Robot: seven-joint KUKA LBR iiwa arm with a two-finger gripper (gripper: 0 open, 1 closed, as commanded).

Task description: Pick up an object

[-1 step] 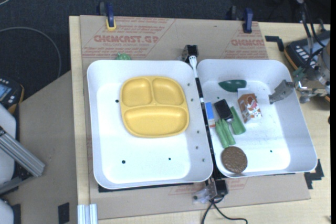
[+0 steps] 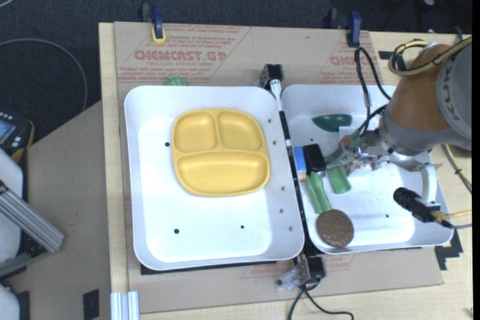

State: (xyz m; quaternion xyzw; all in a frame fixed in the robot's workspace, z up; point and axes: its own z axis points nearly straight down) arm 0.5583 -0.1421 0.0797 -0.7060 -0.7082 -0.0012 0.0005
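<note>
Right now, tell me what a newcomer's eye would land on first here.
The yellow divided plate in the left bin stands out first. Then the arm's orange band at the right, with the gripper over the right bin, which holds green sticks and a brown disc.

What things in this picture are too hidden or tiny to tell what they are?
1. The blue thing, camera view: the black block covers part of it; too small to name.
2. The small green thing behind the left bin: the bin's rim hides most of it.
3. The right bin, right-hand floor: the arm covers it.
4. The dark green object: too small to name.
</note>
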